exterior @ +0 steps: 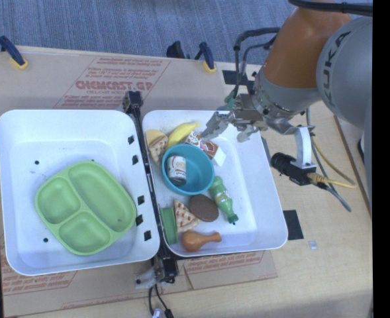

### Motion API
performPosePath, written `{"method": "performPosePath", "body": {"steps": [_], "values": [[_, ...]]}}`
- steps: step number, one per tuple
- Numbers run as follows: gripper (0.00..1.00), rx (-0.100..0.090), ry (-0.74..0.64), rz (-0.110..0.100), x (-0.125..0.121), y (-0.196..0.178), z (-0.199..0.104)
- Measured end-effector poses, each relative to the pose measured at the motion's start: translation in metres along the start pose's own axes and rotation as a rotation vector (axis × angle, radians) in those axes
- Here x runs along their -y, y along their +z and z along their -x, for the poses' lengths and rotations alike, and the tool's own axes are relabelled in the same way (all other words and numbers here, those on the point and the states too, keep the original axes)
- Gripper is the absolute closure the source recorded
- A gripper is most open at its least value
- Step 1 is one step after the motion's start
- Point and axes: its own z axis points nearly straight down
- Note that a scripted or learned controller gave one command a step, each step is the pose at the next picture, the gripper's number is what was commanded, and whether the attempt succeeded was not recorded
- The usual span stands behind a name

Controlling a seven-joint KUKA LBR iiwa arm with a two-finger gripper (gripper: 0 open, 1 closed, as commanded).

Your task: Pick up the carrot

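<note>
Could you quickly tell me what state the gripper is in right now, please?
Gripper: open, holding nothing, above the far edge of the right bin.

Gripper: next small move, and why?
Probably travel toward the near wall before descending. The gripper hangs open over the bin's far end, by the banana; the only carrot-like orange piece lies at the near wall, past the bowl. Its identity is unsure.

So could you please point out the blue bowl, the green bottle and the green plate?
blue bowl (196, 177): camera view, inner wall.
green bottle (222, 200): camera view, body.
green plate (112, 201): camera view, largest compartment.
</note>
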Motion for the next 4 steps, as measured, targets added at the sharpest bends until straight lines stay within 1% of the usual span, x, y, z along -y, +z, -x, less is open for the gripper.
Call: {"method": "performPosePath", "body": {"steps": [1, 2, 3, 4], "values": [[0.0, 0.008, -0.318, 0.009, -0.024, -0.134, 0.016], [0.0, 0.009, -0.725, 0.01, -0.083, -0.178, 0.029], [0.0, 0.01, -0.881, 0.013, -0.078, -0.221, -0.007], [1.0, 0.015, -0.886, 0.014, -0.079, -0.232, -0.007]]}}
